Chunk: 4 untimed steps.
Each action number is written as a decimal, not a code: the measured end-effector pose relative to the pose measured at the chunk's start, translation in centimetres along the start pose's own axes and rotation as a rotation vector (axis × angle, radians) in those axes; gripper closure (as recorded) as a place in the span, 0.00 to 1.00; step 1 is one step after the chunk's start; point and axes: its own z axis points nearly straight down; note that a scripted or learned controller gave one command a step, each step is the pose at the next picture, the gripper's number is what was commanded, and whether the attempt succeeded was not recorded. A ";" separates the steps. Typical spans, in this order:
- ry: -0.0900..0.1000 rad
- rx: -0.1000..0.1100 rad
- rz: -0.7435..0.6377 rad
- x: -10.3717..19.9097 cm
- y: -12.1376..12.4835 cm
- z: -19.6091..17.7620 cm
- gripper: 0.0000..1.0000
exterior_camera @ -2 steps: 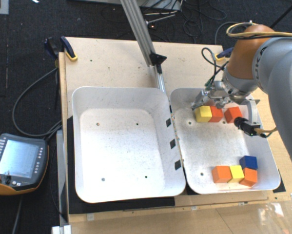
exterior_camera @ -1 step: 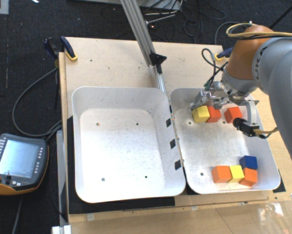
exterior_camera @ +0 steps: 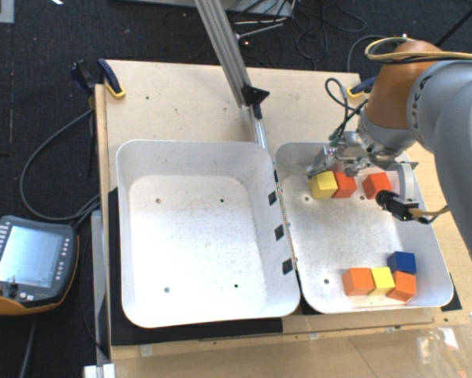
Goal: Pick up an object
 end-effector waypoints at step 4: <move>0.006 -0.005 -0.004 1.1 -0.5 -0.1 0.00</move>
